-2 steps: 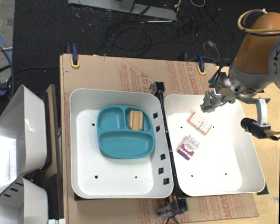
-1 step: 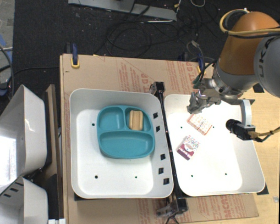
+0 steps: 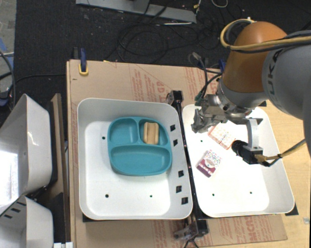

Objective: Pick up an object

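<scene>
My gripper [image 3: 200, 122] hangs over the upper left part of the right bin [image 3: 275, 201], close to the divider between the bins. Just to its right lies a small white and pink packet [image 3: 222, 135], partly under the wrist. Below it, a white and purple packet [image 3: 209, 163] rests flat on the bin floor, apart from the gripper. I see nothing held in the gripper.
The left bin [image 3: 92, 190] holds a teal divided tray [image 3: 136, 156] with a tan wooden block [image 3: 151, 133] in its upper right compartment. The arm's large orange and grey body covers the right bin's upper right corner. Spare white bins are stacked at far left.
</scene>
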`<state>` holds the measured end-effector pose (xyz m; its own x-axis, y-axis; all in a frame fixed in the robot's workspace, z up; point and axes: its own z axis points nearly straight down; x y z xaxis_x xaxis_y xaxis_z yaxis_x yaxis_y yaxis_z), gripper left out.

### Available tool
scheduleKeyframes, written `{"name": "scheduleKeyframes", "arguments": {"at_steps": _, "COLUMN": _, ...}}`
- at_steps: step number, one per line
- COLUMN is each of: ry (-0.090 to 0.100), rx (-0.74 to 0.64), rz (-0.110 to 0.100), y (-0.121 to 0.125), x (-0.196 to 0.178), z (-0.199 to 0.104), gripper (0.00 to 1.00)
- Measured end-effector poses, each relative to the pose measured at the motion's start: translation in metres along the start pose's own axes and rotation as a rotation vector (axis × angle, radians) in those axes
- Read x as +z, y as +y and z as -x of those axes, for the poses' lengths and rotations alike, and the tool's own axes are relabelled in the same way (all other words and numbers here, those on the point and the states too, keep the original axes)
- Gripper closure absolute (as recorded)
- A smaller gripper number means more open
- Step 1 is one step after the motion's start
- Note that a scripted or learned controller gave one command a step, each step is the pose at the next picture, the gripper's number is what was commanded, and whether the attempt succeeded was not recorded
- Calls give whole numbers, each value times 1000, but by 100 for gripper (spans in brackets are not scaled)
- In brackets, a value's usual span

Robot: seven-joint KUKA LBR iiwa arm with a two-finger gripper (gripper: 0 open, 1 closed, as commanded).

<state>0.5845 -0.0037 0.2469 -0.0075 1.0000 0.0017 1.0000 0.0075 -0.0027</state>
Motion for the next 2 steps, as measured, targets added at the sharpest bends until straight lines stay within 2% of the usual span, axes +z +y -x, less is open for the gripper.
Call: {"name": "scheduleKeyframes", "arguments": {"at_steps": 2, "ry": 0, "rx": -1, "rz": 1, "y": -32, "x": -9, "z": -102, "gripper": 100}}
